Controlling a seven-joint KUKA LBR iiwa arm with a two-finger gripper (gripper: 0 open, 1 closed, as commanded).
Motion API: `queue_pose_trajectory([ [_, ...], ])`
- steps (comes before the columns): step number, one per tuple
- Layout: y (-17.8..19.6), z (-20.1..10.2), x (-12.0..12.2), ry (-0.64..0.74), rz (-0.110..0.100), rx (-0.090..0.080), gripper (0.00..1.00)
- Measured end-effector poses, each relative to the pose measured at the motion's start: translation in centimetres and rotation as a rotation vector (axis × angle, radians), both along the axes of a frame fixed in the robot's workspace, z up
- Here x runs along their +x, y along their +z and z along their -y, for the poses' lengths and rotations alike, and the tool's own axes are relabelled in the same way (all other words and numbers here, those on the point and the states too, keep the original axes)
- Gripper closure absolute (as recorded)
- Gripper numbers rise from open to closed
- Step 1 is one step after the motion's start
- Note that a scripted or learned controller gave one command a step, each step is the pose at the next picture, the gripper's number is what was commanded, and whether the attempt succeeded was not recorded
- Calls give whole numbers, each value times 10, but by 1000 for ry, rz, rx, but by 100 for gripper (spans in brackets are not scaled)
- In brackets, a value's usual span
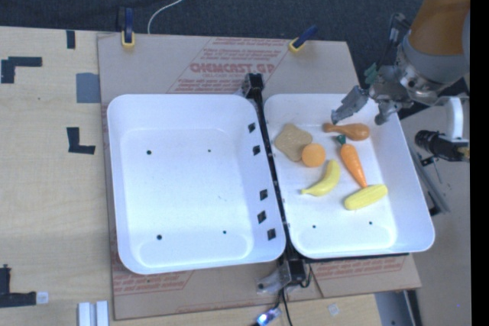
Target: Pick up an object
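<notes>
The claw (365,108) is hovering with its fingers spread and gripping nothing, above the far edge of the right bin (405,233), so the job is sitting at the approach step with no object lifted. Nearest beneath it is lying the drumstick-shaped toy (348,130), its long axis running roughly left to right, thin end pointing left toward the tan piece (293,141). The next move is probably calling for a descent straddling that axis.

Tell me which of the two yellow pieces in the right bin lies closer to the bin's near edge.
The corn cob, the straight one below the carrot. The curved banana sits farther up, beside the orange.
</notes>
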State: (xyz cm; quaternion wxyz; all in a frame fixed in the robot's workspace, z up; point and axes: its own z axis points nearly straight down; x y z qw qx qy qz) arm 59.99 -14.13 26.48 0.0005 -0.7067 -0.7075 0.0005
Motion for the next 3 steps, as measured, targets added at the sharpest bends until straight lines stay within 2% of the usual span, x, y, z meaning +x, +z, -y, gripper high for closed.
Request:
queue_pose_trajectory([
  [1,-133,-50,25,3,-12,4,0],
  [2,-78,-122,11,8,4,3,0],
  [3,-71,-117,11,2,-1,0,100],
])
